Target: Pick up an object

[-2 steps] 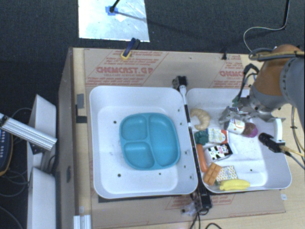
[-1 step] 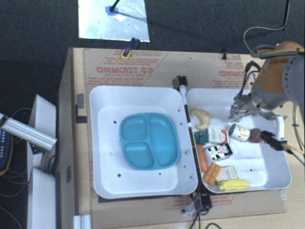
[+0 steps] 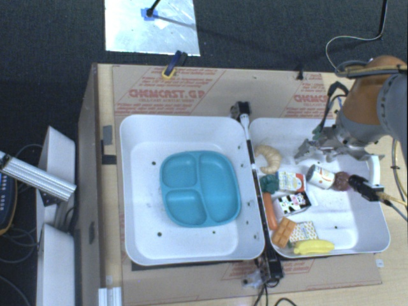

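Camera view, from above: a tabletop [image 3: 191, 91] covered with printed cardboard carries two shallow white bins. The left white bin [image 3: 146, 139] holds a turquoise plastic plate with three compartments [image 3: 199, 188]. The right white bin [image 3: 373, 225] holds the candidate objects: a beige croissant-shaped toy [image 3: 269, 158] near the divider, a small white jar with a red label [image 3: 320, 176], a black-and-white patterned carton [image 3: 293, 203], an orange carrot-shaped toy [image 3: 269, 211] and a yellow banana-shaped toy [image 3: 312, 247] at the front edge. The gripper [image 3: 312, 146] hangs over the bin's back part, just behind the jar; its state cannot be told.
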`<state>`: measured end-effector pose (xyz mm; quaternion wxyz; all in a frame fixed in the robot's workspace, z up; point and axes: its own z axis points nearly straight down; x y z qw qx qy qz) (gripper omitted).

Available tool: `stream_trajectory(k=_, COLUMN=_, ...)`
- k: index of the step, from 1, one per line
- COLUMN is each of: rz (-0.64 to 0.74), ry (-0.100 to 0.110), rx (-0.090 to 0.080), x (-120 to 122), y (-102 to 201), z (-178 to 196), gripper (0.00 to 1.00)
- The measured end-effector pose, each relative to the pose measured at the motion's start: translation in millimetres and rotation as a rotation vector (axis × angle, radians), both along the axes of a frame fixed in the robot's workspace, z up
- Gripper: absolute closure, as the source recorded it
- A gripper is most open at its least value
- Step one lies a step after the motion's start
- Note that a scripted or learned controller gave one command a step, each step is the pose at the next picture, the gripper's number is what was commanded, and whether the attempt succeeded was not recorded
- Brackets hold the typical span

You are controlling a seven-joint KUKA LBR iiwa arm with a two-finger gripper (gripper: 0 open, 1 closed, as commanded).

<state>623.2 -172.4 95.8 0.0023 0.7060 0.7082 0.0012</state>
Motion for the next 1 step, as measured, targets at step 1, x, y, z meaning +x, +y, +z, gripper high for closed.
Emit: stream_trajectory(k=1, rz=-0.002, ry=0.002, rx=0.000, x=-29.8, y=-34.8, z=-10.8, gripper=0.00)
